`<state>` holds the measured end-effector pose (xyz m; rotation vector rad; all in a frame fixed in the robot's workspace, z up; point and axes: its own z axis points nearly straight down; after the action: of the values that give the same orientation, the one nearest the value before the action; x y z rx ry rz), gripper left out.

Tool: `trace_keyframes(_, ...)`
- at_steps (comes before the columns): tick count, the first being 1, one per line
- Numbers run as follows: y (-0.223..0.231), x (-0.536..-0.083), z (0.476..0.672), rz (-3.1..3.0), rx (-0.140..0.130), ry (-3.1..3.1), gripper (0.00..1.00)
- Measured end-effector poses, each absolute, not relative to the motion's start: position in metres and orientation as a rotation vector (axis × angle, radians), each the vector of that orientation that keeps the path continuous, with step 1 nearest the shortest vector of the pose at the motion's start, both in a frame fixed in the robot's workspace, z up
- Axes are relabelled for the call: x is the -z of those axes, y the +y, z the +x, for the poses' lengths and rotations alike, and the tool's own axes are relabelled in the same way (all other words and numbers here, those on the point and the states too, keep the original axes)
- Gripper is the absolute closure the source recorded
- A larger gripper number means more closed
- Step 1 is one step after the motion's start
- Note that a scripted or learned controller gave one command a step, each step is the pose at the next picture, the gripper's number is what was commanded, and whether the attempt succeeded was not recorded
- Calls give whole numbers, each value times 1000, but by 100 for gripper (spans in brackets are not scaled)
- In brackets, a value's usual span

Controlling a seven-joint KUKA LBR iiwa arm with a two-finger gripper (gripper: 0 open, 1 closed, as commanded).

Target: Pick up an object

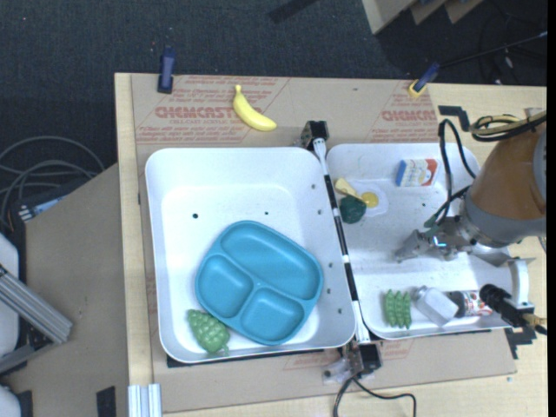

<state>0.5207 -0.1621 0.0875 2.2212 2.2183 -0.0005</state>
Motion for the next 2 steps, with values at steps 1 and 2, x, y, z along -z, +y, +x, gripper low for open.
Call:
trace_keyframes(1, -111, -85, 584, 2219, -2, 2223, 0)
trace_keyframes(2, -194, -84, 515, 2225, 4, 2219, 0)
